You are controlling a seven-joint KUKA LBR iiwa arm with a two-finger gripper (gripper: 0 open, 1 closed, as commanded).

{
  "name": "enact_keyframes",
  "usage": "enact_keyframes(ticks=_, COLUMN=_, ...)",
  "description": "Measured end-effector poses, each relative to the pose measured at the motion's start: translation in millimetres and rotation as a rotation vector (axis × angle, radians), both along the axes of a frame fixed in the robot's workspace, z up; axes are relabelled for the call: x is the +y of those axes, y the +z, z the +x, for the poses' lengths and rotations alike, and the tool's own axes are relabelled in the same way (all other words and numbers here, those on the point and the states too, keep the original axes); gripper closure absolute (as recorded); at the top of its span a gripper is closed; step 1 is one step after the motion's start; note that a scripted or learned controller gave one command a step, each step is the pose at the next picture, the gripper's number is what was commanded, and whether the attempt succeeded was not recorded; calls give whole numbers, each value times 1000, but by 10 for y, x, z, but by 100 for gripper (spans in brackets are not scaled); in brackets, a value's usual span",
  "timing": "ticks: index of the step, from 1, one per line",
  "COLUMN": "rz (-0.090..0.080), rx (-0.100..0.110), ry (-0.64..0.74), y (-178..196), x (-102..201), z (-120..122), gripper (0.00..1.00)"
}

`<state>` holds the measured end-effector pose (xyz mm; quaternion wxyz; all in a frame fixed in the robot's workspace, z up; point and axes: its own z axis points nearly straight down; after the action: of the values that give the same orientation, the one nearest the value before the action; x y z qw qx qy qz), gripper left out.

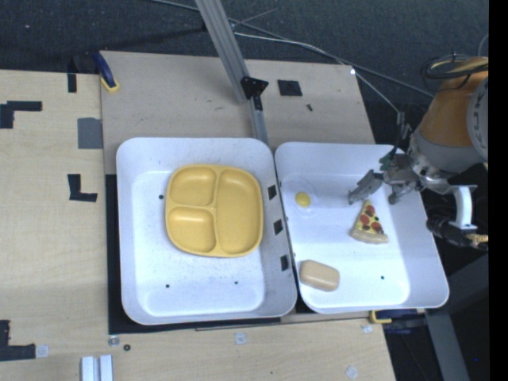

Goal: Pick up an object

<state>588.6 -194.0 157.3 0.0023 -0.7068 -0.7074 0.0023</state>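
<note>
gripper [379, 187] open above pizza slice [369, 224] | labels: seemingly none legible

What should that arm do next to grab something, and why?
Probably drop the tool a little onto the pizza slice. The tool sits just above the slice in the right bin, its fingers spread and holding nothing, so the slice is the closest thing. The yellow ball and tan block lie farther off.
</note>
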Motion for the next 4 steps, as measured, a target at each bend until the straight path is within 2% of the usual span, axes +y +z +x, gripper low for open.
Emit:
enact_keyframes(ticks=1, rz=0, rx=-1, ry=0, y=-443, x=-21, z=-13, gripper=0)
enact_keyframes(ticks=2, rz=-3, rx=-7, ry=0, y=-720, x=-22, z=-5, gripper=0)
enact_keyframes(ticks=3, rz=-5, rx=-13, ry=1, y=-592, x=-23, z=12, gripper=100)
enact_keyframes(ticks=4, rz=0, rx=-9, ry=0, y=-172, x=-18, z=16, gripper=100)
